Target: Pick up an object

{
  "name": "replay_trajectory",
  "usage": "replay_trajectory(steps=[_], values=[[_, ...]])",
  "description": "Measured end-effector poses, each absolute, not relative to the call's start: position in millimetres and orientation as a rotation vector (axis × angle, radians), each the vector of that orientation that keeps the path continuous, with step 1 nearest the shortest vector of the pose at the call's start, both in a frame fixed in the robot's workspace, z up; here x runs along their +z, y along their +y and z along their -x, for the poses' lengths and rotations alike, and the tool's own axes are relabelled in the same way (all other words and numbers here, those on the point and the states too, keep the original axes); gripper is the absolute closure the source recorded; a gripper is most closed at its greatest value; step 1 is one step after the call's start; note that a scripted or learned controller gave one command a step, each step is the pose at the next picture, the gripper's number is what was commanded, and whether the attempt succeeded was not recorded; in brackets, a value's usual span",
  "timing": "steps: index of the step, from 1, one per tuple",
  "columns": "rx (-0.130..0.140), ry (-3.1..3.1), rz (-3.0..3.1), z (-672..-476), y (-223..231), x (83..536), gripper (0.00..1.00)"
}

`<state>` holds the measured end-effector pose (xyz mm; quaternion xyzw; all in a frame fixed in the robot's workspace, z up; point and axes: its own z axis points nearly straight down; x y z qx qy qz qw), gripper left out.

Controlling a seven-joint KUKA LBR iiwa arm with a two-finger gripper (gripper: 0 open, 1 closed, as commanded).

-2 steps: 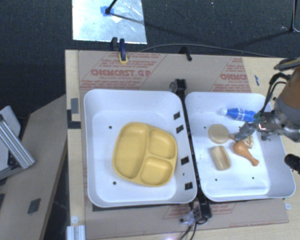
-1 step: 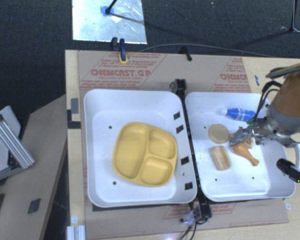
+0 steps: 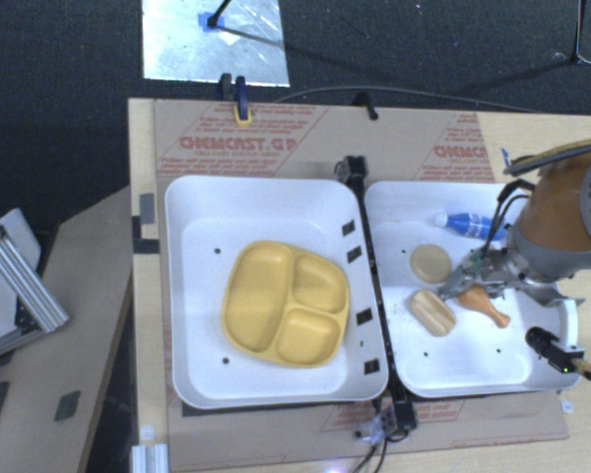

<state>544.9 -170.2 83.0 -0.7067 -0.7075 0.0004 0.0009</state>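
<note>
The right bin (image 3: 473, 372) holds several small things. A tan round disc (image 3: 430, 261) lies near its middle, with a pale brown loaf-shaped piece (image 3: 432, 312) just below it. An orange-brown drumstick-shaped piece (image 3: 486, 304) lies to the right of the loaf. A blue and white tube (image 3: 468, 225) rests at the back of the bin. My gripper (image 3: 469, 282) reaches in from the right and hangs low over the upper left end of the drumstick piece, between it and the disc. The arm hides part of the tube's right end.
The left bin (image 3: 202, 264) holds a yellow divided plate (image 3: 286, 304). A black divider (image 3: 366, 274) runs between the two bins. The grey and orange arm (image 3: 566, 225) covers the right bin's far right side.
</note>
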Motion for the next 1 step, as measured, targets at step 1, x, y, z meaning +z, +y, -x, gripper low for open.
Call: replay_trajectory(steps=[1], values=[[-0.003,-2.227,2.222,-546.6,-170.7,96.3,1.00]])
